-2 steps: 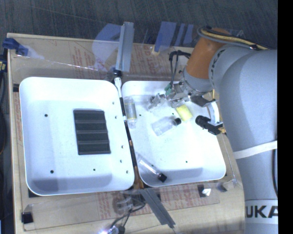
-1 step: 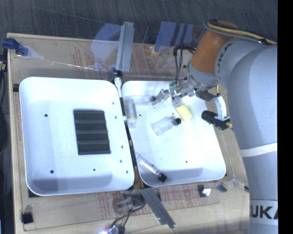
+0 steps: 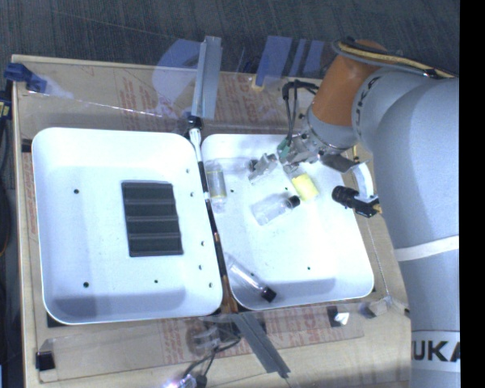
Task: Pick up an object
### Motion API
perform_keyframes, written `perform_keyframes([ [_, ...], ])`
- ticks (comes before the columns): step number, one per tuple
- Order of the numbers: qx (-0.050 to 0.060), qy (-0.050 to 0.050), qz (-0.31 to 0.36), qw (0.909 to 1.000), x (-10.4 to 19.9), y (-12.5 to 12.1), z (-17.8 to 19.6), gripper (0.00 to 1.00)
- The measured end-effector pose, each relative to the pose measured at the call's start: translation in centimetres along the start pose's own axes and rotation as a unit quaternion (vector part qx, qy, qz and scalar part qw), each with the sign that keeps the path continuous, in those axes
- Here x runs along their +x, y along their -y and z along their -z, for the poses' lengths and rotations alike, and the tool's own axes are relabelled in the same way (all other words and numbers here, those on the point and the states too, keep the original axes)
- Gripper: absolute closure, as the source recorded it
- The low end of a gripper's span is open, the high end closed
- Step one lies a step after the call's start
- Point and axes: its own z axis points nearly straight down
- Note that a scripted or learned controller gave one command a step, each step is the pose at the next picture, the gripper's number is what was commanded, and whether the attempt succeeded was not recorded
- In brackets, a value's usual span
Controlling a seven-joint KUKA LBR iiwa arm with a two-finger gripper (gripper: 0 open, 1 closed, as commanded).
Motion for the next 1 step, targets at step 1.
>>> perform_keyframes([
  [1, -0.001, 0.001, 0.024, 0.9997, -0.01, 0.00, 0.39, 0.00],
])
